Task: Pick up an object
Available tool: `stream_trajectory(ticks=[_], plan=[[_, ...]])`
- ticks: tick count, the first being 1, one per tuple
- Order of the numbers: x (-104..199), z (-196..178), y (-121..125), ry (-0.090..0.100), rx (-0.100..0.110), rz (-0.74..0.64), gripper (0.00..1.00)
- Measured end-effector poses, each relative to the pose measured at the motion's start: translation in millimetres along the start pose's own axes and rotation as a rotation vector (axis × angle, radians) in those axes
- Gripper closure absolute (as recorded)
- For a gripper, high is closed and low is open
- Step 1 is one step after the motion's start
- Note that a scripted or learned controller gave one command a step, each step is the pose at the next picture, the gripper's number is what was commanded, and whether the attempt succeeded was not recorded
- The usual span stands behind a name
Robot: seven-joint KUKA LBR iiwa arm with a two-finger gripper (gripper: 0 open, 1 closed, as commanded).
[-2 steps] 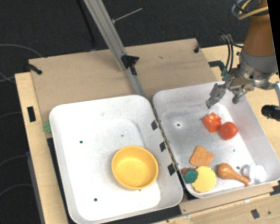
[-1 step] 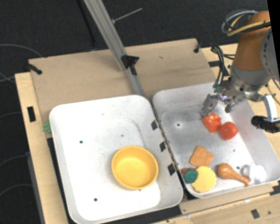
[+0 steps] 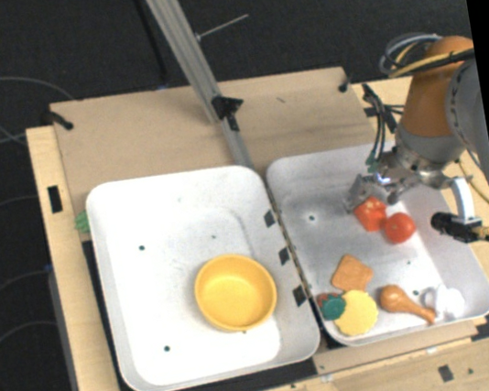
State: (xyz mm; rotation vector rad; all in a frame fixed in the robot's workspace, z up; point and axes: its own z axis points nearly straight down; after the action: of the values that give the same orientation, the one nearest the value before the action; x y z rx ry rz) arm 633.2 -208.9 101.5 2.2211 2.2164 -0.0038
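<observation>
Two red objects point(image 3: 386, 219) lie in the right bin point(image 3: 316, 178), just under the gripper point(image 3: 375, 188); its fingers seem spread for a grasp, though the view is unclear

Pincer point(image 3: 376, 193) seemingly grips red toy point(image 3: 371, 213) above right bin point(image 3: 316, 178).

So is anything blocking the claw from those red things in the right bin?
Nothing visible does. The gripper sits right above the upper red piece, with the second red piece just beside it. The other toys lie farther down the right bin.
</observation>
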Motion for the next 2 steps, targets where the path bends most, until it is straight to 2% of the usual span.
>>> stream_trajectory(ticks=[1,2], plan=[[-1,-12,1,-0.001,-0.004,-0.001,1.00],[0,-56,2,0.004,-0.005,-0.002,1.00]])
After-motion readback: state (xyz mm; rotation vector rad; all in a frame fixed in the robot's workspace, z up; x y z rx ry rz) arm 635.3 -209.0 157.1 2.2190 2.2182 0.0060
